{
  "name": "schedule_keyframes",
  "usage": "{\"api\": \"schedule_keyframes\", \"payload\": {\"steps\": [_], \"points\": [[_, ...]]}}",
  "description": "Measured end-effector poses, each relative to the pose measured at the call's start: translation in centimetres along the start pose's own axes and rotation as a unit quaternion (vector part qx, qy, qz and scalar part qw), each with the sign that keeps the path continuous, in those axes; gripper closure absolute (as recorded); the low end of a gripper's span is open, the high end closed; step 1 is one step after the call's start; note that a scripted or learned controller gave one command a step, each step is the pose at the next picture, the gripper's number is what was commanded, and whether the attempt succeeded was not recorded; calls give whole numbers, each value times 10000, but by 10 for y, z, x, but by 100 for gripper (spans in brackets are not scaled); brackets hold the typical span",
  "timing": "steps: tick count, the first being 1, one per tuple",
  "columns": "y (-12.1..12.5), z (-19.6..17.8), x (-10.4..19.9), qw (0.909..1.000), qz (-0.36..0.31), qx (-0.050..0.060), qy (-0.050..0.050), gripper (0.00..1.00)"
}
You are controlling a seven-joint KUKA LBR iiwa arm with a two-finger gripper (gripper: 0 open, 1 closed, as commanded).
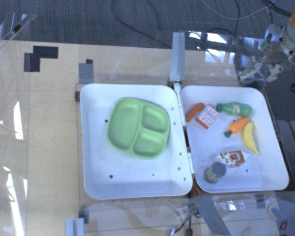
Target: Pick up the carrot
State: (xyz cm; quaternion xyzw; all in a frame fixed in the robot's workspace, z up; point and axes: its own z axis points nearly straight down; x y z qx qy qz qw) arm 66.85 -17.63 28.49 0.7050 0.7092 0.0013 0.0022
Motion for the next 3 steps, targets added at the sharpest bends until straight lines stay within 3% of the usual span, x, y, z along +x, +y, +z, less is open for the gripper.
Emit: {"api": "schedule_keyframes", "payload": {"steps": [1,2,3], "points": [[2,-77,-29,9987,-514,-19,-14,0],[-4,-120,-28,9953,-968,-20,-14,0],[2,-3,29,9971,-759,0,2,0]]}}
